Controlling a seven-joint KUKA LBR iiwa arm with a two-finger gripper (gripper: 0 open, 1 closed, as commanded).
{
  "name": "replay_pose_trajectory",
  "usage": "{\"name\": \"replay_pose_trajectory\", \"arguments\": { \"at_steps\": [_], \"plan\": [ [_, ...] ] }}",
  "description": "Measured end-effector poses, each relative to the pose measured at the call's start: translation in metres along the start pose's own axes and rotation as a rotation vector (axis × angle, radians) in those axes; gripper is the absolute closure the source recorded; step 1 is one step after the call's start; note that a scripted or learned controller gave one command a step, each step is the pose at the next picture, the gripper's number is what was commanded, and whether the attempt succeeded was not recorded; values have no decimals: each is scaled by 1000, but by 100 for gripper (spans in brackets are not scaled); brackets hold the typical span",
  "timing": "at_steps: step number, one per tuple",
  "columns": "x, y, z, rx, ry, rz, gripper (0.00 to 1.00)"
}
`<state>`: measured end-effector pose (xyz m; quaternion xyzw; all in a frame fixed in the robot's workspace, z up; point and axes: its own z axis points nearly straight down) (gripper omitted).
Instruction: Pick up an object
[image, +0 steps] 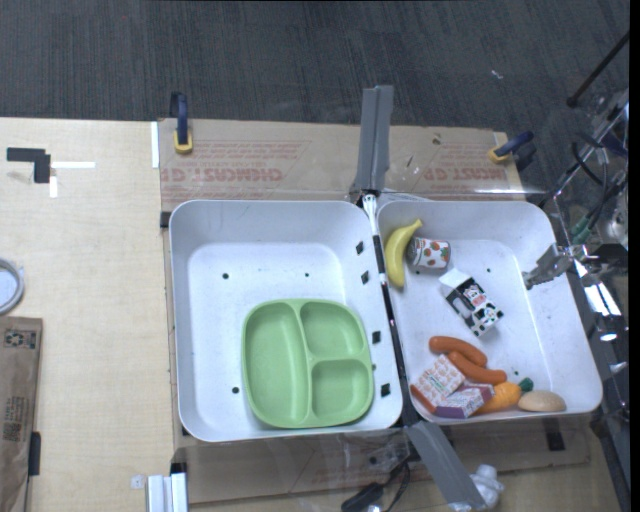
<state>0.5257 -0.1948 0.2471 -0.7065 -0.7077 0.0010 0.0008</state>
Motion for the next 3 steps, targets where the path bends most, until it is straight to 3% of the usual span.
{"name": "replay_pose_trajectory", "arguments": {
  "at_steps": [1,2,3],
  "plan": [
    [54,39,156,-2,0,-171,0],
    [52,39,146,-1,-1,-167,100],
    [104,18,39,-1,-1,-13,100]
  ]
}}
